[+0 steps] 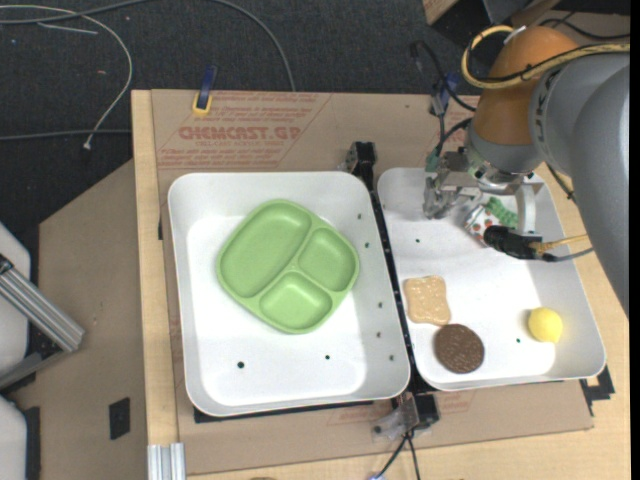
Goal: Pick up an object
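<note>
Camera view puts your gripper [455, 196] low over the far end of the right bin [575, 298], beside a small green-and-red item [497, 211] you can't identify. Whether it is spread or closed, you cannot tell. Nothing visibly held. Easier picks lie nearer: cracker [428, 299], brown cookie [459, 348], yellow lemon [545, 324]. Centre over one, descend straight.
</note>
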You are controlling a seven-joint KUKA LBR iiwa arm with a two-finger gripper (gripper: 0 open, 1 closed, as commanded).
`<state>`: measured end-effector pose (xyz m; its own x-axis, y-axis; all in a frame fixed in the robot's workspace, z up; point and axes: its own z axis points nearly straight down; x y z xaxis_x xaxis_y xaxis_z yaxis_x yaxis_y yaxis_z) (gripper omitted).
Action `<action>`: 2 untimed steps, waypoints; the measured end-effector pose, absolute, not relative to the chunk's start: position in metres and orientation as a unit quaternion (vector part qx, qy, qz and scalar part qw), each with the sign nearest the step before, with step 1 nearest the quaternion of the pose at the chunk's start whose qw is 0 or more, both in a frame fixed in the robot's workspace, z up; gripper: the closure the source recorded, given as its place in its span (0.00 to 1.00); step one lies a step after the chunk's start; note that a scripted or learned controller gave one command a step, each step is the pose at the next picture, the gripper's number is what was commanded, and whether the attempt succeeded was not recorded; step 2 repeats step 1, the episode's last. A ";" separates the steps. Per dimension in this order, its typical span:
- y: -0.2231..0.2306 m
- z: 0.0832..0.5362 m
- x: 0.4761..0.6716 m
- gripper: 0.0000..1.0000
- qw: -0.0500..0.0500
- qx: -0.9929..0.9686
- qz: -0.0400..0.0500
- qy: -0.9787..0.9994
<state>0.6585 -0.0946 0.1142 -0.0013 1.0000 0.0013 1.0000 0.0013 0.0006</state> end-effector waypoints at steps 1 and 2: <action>-0.099 0.178 0.665 1.00 -0.003 -0.707 -0.003 -0.707; -0.099 0.178 0.665 1.00 -0.003 -0.707 -0.003 -0.707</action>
